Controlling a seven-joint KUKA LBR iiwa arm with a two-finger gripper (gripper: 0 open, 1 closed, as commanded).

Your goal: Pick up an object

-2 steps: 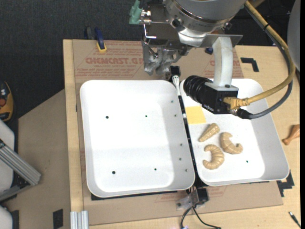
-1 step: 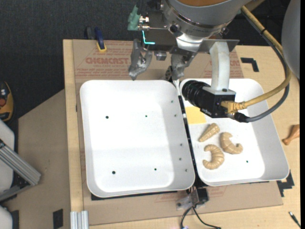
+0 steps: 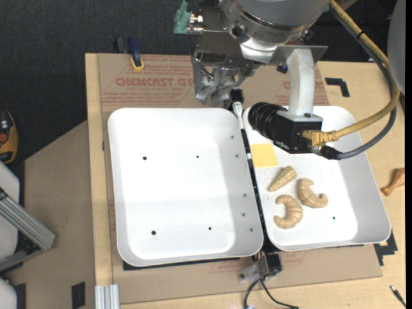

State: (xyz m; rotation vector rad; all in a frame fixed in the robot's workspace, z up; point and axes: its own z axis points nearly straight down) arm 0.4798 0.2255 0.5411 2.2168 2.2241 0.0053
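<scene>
- Camera view: gripper (image 3: 219, 85) hung above bench near back edge of left bin (image 3: 129, 172), close to divide between bins; no object seen between fingers; open or closed could not be told.
- Arm (image 3: 277, 5) reached in from right, black camera unit (image 3: 280, 126) and yellow cable (image 3: 360, 124) over right bin (image 3: 367, 211).
- Right bin held task candidates: yellow flat square (image 3: 263, 154) near back-left, straight croissant (image 3: 281, 178) just below it, curled croissant (image 3: 290, 212) toward front, third croissant (image 3: 311, 194) beside it, touching or nearly so.
- Judged light, rigid toy pastry, smooth and likely slippery; curved shapes liable to roll out of pinch.
- Best hold judged across narrow middle of straight croissant, standing apart from others.
- Yellow square judged too flat for easy pinch.
</scene>
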